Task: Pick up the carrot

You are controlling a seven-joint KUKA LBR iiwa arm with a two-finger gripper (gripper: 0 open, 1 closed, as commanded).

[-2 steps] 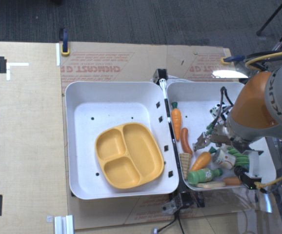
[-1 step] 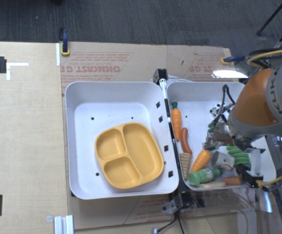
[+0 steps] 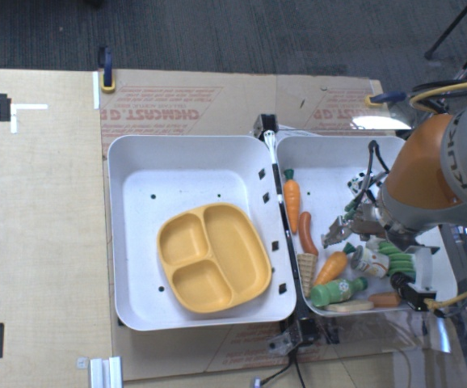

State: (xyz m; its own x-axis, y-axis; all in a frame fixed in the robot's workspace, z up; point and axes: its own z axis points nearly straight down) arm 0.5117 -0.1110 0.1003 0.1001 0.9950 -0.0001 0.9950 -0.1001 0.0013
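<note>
The left bin [image 3: 128,241] holds a yellow plate [image 3: 214,257] with three compartments, lying a little below the bin's middle and turned at a slight angle. Past the divider, the right bin [image 3: 330,156] carries a crowd of toy food. A carrot [image 3: 292,204] lies lengthwise against that bin's left wall, green top pointing away towards the far edge. Just beside it, on its right and a little nearer, is a red sausage [image 3: 305,233]. Below the sausage sits a waffle cone [image 3: 307,269], and next to that a second, shorter carrot [image 3: 330,268], tilted with its tip down-left. A green bottle [image 3: 334,290] lies on its side along the near wall, with a pale stick [image 3: 349,306] under it.

The gripper [image 3: 336,233] hangs low over the middle of the right bin, right of the sausage and just above the shorter carrot (whether it touches either is hard to say). Its metal tips are small and tangled with the clutter, so I cannot tell if they are apart or together. Nothing is visibly held. The long carrot lies well clear of them. The arm [image 3: 423,176], orange-banded, comes in from the right.
</note>
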